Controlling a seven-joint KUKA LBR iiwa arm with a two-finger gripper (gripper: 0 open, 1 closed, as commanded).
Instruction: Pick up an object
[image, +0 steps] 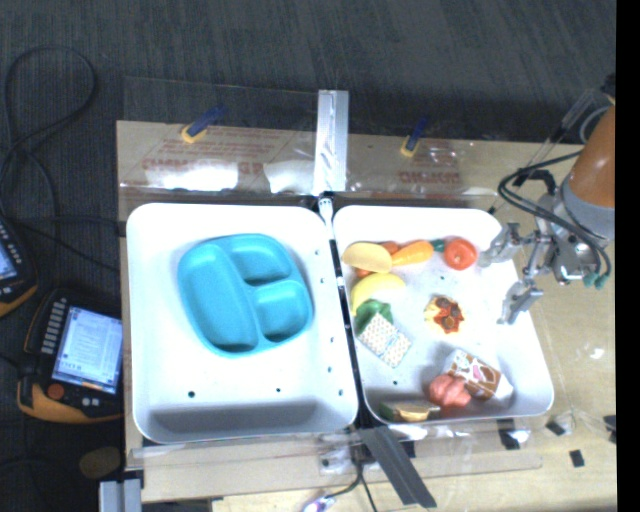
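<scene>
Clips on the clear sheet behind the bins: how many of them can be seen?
2. One blue and yellow clip lies behind the left bin; the other clip lies behind the right bin. More may be hidden.

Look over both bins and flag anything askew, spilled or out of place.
Nothing looks spilled or damaged. The blue divided tray sits skewed in the left bin, turned off the bin's edges. The toy foods are loosely jumbled in the right bin, all inside its walls. The gripper hangs over that bin's right edge.
</scene>
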